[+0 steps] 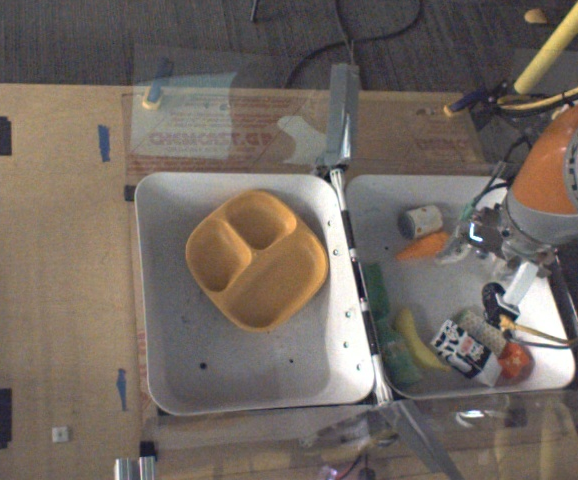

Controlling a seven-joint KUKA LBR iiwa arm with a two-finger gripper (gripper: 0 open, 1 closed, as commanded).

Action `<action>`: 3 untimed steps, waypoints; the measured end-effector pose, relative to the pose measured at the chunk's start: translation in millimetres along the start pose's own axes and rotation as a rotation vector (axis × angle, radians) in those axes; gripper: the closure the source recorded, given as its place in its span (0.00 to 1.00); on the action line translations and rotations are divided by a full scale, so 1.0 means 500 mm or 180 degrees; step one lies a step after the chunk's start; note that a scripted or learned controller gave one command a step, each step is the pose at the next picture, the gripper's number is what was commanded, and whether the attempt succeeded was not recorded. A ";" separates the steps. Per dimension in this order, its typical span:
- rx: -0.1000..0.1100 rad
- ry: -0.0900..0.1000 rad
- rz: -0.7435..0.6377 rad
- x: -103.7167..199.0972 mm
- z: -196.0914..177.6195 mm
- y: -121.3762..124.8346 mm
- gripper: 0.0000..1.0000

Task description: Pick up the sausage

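We find the gripper (472, 238) low over the far half of the right bin (559, 373), just right of the carrot (424, 247), with a small teal light glowing on its body. Its tip is lost in blur and clutter, so we cannot tell how far open it is or whether it has hold of anything. Behind it the grey wrist rises into the orange band (557, 173), and the arm leaves the scene at the right.

What we take to be the sausage (421, 220) is a short, stubby grey-tan piece lying on the floor of the right bin, just beyond the carrot and left of the gripper, apart from it.

Nearer in the same bin we see a banana (419, 339), a green item (378, 294) along the left wall, a patterned carton (463, 346) and a red tomato (515, 360) in the near right corner.

The left bin (169, 368) holds a yellow divided plate (257, 258), set at an angle near its middle. A metal strip (341, 118) runs away from the seam between the bins.

Both bins sit on a tan bench (49, 268) marked with blue tape (104, 143) and black corner marks. Beyond it we see dark carpet (119, 18), a looped black cable (374, 8) and a yellow pole (559, 36) at far right.
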State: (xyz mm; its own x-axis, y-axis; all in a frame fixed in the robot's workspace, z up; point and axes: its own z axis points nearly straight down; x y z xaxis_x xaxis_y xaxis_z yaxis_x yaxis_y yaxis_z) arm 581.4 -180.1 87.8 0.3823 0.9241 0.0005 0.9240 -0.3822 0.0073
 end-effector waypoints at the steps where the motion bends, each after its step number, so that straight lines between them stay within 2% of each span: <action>1: 0.0020 -0.0003 -0.0154 0.046 -0.028 0.037 0.00; 2: 0.0018 -0.0003 0.0195 0.036 -0.063 0.173 0.00; 3: 0.0032 -0.0007 0.0186 0.039 -0.004 0.172 0.00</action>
State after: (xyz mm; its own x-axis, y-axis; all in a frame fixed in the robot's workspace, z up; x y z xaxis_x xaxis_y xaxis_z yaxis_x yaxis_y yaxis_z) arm 668.2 -194.9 90.4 0.4355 0.9002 -0.0015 0.9002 -0.4355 -0.0027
